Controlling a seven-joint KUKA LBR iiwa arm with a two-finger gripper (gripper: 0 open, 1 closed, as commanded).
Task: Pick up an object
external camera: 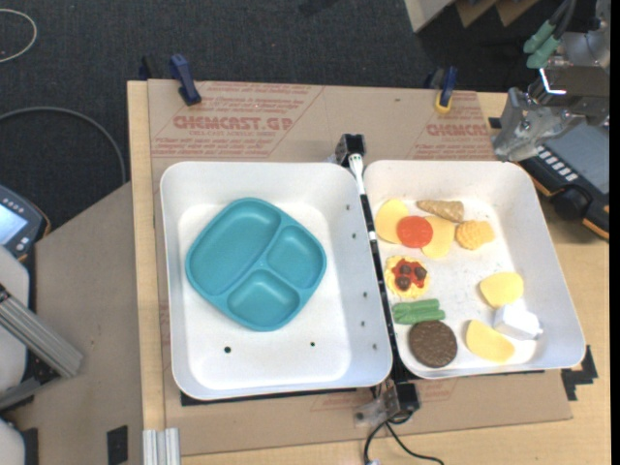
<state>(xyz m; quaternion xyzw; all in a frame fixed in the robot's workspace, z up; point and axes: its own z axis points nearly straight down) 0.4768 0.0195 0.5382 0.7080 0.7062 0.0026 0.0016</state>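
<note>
1. Progress: by the look of things, nothing has been picked yet. Every toy food piece lies flat on the floor of the right shallow white plastic bin [552, 260], and none is lifted or tilted.

2. The left shallow white plastic bin [174, 260] holds a teal 3-compartment plastic plate [256, 262], which lies flat with nothing on it.

3. The gripper [513, 134] sits at the upper right, just outside the back right corner of the right bin, on grey metal wrist hardware. Whether it is spread or closed cannot be told from this angle, and nothing shows in its grasp.

4. Candidate things in the right bin, from nearest the gripper to farthest:
   - a tan triangular wedge [442, 208] and an orange waffle-textured biscuit [474, 233], near the back;
   - a red round slice [416, 231] lying on pale yellow discs [392, 219];
   - a small yellow piece with dark red topping [408, 275] and a yellow rounded piece [501, 288], mid-bin;
   - a green bean pod [418, 310], a dark brown round cookie [431, 343], a yellow half-round slice [488, 342] and a white angular block [518, 320], at the front.

5. What is left, as I judge it: all of the task. The arm must move inward over the bin, descend on 1 piece, close on it and lift. The wedge and biscuit are the shortest reach; the front-row pieces are well apart from the gripper.
</note>
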